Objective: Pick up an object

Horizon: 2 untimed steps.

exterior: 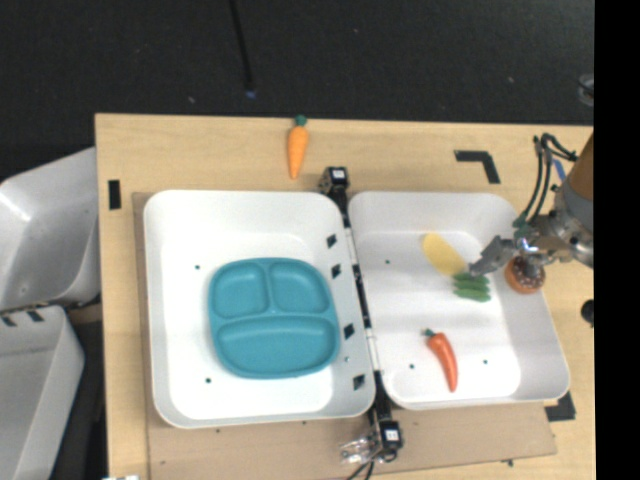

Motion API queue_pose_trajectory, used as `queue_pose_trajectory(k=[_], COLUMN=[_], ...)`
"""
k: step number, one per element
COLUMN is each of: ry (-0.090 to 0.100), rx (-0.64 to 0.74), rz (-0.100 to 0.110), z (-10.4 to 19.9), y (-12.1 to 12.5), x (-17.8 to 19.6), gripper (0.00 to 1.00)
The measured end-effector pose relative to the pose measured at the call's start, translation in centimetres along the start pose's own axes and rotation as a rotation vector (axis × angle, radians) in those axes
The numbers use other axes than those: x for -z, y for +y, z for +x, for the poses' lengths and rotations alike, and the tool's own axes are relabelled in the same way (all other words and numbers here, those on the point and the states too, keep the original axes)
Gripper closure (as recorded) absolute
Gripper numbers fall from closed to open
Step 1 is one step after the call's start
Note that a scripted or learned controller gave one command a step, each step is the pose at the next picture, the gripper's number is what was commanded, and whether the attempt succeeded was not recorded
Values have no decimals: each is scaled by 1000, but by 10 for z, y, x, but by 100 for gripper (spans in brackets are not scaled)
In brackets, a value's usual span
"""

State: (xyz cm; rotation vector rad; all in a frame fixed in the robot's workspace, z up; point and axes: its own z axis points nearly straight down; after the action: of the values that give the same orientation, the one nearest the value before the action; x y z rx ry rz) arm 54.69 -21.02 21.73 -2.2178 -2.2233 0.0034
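Toward the right edge of the surface, inside the right bin (400,368), a small green object (472,288) lies just beside a yellow piece (441,252), and it looks like the target of this try. The gripper (490,262) reaches in from the right, its tip touching or almost touching the green object; whether the fingers are apart or together cannot be told here. A red chili pepper (442,358) lies apart, nearer the bin's front edge. To grasp well, I judge the fingers should straddle the green object alone, clear of the yellow piece, then close before lifting straight up. The left bin (170,368) carries a blue divided plate (272,317); a toy carrot (297,148) rests near the surface's back edge.
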Motion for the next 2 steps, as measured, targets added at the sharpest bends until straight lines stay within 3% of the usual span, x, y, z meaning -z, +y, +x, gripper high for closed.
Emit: queue_pose_trajectory(k=[2], ry=[4], rx=[0], rz=[-8], z=[1], y=[2], x=[-113], gripper=[0])
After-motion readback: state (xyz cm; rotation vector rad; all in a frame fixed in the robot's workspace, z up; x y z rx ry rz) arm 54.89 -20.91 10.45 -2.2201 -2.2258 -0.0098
